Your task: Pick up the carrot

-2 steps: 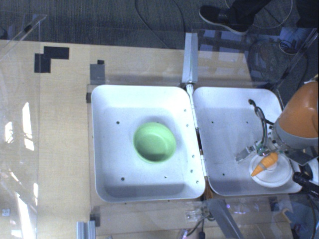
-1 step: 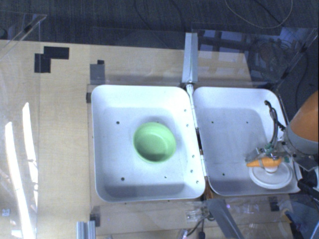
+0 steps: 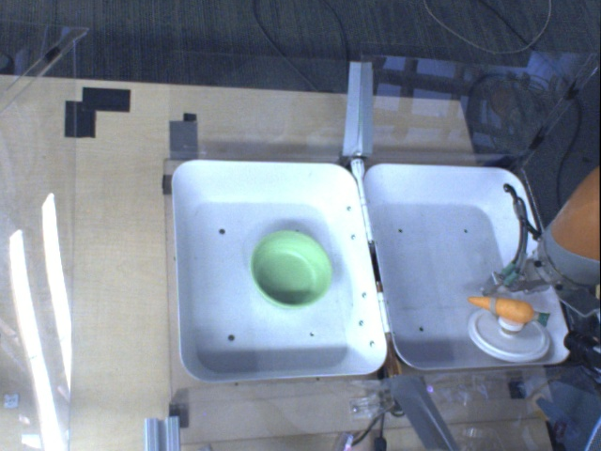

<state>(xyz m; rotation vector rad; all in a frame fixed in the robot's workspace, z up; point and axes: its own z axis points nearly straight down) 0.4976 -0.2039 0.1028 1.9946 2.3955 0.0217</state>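
Note:
The carrot (image 3: 502,306) is small and orange and lies in the right bin's (image 3: 432,252) near right corner, its thin tip pointing left. It rests on top of a round white disc-shaped object (image 3: 512,339). My gripper (image 3: 518,280) reaches in from the right edge and sits just above and behind the carrot, very close to it. The grey arm with its orange band (image 3: 575,224) rises behind the gripper at the frame's right edge. I cannot make out whether anything is held.
A green bowl (image 3: 292,268) sits in the middle of the left bin (image 3: 207,252). A metal divider (image 3: 368,252) separates the two bins. A dark cable (image 3: 519,212) runs along the right bin's right wall.

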